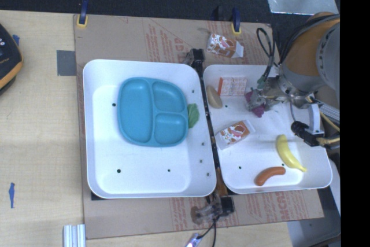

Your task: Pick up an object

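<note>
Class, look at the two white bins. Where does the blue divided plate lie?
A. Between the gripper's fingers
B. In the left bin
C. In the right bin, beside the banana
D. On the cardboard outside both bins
B: the blue divided plate lies flat inside the left bin, while the banana lies in the right bin.

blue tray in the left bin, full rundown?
The blue tray is a light blue, plastic-looking divided plate with rounded corners and three compartments: one long on its left, two smaller on its right. It lies flat, right way up, in the left bin's upper middle. A green item meets its right edge. The compartments look bare.
</note>
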Available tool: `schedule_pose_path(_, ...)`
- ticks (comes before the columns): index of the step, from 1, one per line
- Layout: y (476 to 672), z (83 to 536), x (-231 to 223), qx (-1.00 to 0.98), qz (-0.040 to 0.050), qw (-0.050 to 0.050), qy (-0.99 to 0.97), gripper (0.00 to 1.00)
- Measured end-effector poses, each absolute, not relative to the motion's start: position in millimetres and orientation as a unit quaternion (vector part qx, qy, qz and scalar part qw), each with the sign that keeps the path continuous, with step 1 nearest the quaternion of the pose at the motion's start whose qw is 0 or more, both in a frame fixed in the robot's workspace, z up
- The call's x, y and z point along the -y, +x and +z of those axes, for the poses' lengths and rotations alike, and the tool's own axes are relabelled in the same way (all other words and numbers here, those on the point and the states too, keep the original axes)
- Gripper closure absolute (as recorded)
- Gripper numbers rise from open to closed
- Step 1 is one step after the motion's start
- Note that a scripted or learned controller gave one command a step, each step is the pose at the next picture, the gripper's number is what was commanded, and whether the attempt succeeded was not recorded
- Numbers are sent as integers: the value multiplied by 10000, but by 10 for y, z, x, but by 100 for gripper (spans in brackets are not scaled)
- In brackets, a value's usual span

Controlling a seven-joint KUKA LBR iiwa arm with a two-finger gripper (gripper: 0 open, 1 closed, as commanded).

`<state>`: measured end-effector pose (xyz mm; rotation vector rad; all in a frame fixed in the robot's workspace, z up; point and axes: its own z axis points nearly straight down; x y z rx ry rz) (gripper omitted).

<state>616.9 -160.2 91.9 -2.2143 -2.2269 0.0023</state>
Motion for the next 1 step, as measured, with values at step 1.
schedule_pose_path(1, 6506, 1318, 953, 7084, 25, 32, -7058, 100)
